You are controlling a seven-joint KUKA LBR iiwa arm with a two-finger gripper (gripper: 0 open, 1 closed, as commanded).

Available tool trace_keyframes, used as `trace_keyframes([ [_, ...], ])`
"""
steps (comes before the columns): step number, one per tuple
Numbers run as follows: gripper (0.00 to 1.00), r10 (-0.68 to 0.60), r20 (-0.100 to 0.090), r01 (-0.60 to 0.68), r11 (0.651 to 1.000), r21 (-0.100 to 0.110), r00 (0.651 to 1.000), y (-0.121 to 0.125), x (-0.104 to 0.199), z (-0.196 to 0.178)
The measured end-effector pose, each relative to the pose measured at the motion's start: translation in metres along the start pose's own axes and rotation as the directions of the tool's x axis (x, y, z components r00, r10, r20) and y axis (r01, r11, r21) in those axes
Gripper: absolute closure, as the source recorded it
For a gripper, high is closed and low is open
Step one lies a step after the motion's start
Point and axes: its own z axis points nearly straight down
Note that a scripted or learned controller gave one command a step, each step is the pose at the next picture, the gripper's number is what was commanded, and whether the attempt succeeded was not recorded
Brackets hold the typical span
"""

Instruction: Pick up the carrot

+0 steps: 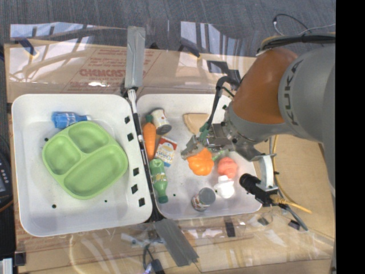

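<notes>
The carrot [149, 140] is orange and slender. It lies lengthwise along the left wall of the right bin [177, 211], tip toward the front. My gripper [197, 146] hangs over the middle of that bin, just above an orange bell pepper [200, 164] and about a hand's width right of the carrot. A red-and-white packet [166, 151] lies between the carrot and the gripper. Nothing of the carrot is in the gripper. The grey arm with its orange band [263, 93] covers the bin's right side.
Around the carrot are a small can [158, 119] behind it and a green bottle [159, 179] in front. Also in the right bin: a tan wedge [194, 121], a pink fruit [227, 166], a white piece [224, 188], a tin [203, 199]. The left bin [28, 210] holds a green divided plate [85, 158] and a blue bottle [68, 119].
</notes>
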Motion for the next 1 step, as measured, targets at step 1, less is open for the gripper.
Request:
trace_keyframes([
  [1, 1.00, 0.219, 0.001, -0.219, 0.976, 0.005, 0.976, 0.0216, 0.0787, 0.0430],
])
